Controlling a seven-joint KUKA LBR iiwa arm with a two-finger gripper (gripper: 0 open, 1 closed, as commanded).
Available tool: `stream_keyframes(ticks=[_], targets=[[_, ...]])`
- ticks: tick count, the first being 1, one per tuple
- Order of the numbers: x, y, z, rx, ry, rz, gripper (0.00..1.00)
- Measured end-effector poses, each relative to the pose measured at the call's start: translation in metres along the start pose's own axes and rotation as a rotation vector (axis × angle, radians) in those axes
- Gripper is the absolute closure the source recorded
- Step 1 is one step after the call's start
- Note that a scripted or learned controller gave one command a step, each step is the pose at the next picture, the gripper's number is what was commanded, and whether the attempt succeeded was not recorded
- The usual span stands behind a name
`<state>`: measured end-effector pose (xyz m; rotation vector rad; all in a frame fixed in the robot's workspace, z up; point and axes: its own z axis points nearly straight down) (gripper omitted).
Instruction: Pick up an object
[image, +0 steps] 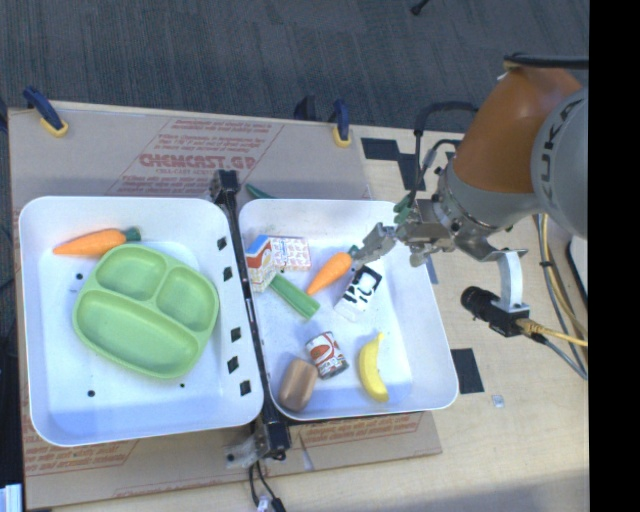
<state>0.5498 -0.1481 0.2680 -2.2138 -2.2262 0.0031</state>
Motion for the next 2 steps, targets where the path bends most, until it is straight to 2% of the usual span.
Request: stream_keyframes(ticks=[2], targets=[[0.0,0.0,0.0,0.0,0.0,0.0,0.0]])
